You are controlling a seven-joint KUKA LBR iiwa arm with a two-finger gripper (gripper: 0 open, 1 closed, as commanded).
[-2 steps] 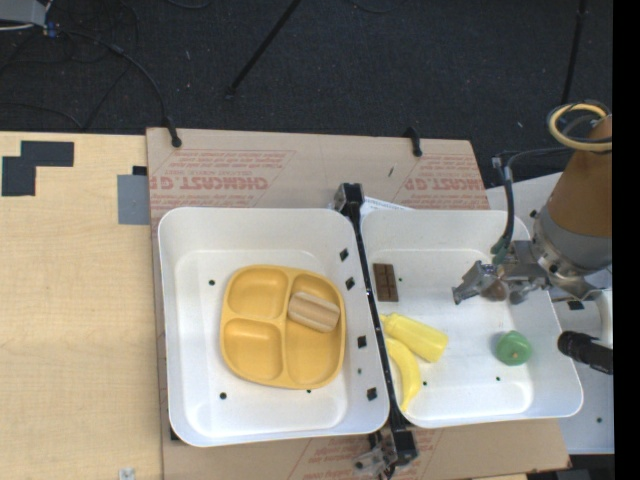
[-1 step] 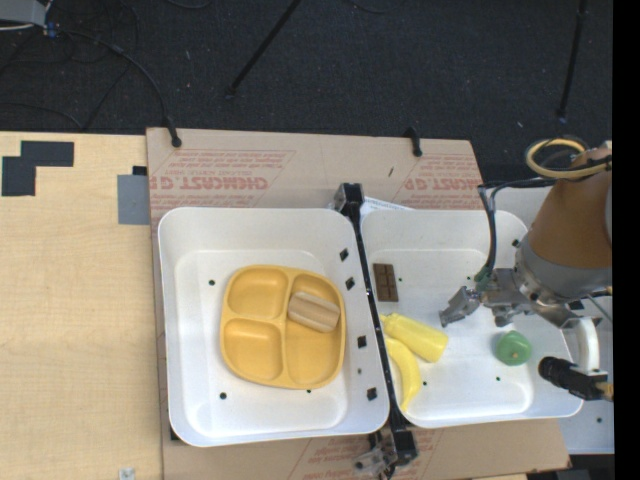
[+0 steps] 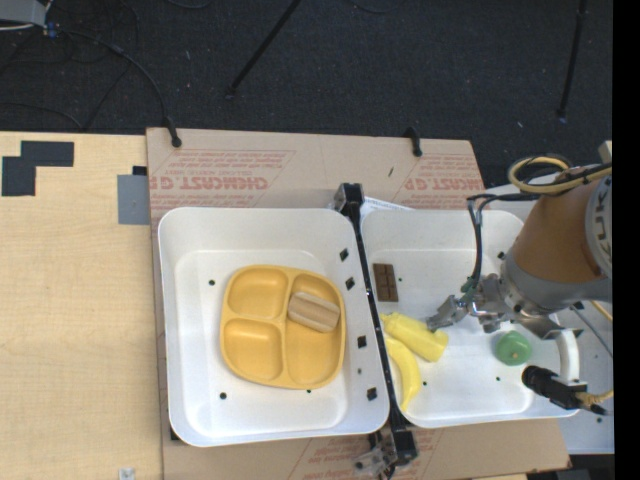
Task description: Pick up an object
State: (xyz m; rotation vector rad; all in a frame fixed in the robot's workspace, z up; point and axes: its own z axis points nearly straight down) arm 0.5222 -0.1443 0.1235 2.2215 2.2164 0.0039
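Observation:
My gripper (image 3: 447, 315) hangs low over the middle of the right bin (image 3: 440, 238), with nothing visibly held. Just to its left lie two yellow banana-shaped pieces, one short and thick (image 3: 416, 338) and one curved (image 3: 405, 373) nearer the front edge. The short piece's right end is close to the gripper tip, and I cannot tell whether they touch. A green round object (image 3: 513, 348) rests to the gripper's right, partly under the wrist. A small brown block (image 3: 385, 281) lies near the divider between the bins.
The left bin (image 3: 190, 368) holds a yellow divided plate (image 3: 250, 343) with a tan wooden block (image 3: 314, 311) in its right compartment. The arm's grey and orange wrist (image 3: 560, 248) covers the right side of the right bin. Cardboard lies under both bins.

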